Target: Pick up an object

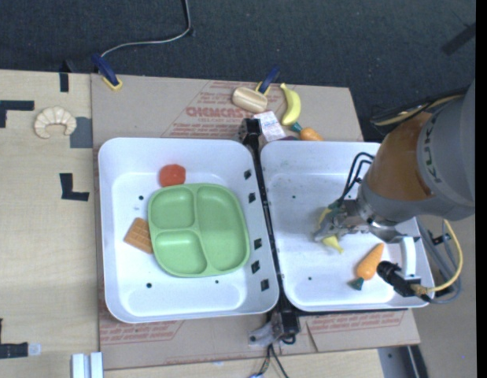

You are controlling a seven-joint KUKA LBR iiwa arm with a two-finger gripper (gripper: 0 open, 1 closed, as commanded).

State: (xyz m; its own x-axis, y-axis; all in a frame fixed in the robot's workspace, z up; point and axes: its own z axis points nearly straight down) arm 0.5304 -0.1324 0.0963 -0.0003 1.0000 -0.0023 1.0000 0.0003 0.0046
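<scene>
My gripper (331,228) is down in the right bin (294,179), its tips over a small yellow object (332,244) on the bin floor. An orange toy carrot (369,262) lies just right of and below the tips. The grey arm with its orange band (400,168) reaches in from the right and covers the bin's right side.
The left bin (121,290) holds a green divided plate (199,229), a red item (172,175) and a tan cracker (138,235). Behind the bins lie a bread roll (249,98), a banana (290,105) and a small white packet (268,124). A croissant (55,121) sits far left.
</scene>
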